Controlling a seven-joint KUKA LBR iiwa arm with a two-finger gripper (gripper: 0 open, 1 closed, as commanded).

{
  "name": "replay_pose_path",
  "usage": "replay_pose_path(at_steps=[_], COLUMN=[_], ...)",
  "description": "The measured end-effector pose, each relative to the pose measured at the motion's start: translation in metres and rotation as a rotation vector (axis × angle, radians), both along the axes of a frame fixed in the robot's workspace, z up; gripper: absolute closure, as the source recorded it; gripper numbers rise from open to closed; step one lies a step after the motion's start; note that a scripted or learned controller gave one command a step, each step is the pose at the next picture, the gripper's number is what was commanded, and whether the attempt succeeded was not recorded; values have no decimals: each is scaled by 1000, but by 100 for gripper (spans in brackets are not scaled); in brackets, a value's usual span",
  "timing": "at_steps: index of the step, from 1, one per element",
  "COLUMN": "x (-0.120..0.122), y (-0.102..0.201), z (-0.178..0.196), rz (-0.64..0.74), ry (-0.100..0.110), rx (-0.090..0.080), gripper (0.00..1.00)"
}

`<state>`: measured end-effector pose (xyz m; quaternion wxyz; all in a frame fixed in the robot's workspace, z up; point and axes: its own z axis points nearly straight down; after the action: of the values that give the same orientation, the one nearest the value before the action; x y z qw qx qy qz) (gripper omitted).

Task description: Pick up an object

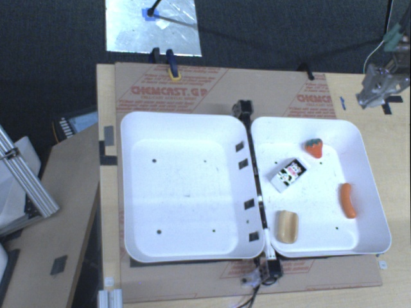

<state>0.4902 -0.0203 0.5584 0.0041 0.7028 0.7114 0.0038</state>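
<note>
Grey metal at my upper right is the gripper (383,85), parked high beyond the right bin's (369,165) far corner, over the tabletop (282,85); I cannot tell how it is set. In that bin I see a strawberry toy (313,147) near the back, a black-and-white carton (288,174) tilted mid-bin, an orange carrot-like stick (347,200) by the right wall, and a tan block (287,226) at the front. Beside it sits the left bin (128,172). Brown printed cardboard (212,85) underlies both; a foil sheet (153,17) lies on dark carpet behind.
</note>
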Motion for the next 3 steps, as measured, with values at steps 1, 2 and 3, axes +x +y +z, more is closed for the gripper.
replay_pose_path(at_steps=[1,2,3], x=[0,1,1], y=[0,0,0], z=[11,23,34], rz=[4,8,12], ry=[-4,-7,-10], rx=[0,0,0], gripper=[100,100,100])
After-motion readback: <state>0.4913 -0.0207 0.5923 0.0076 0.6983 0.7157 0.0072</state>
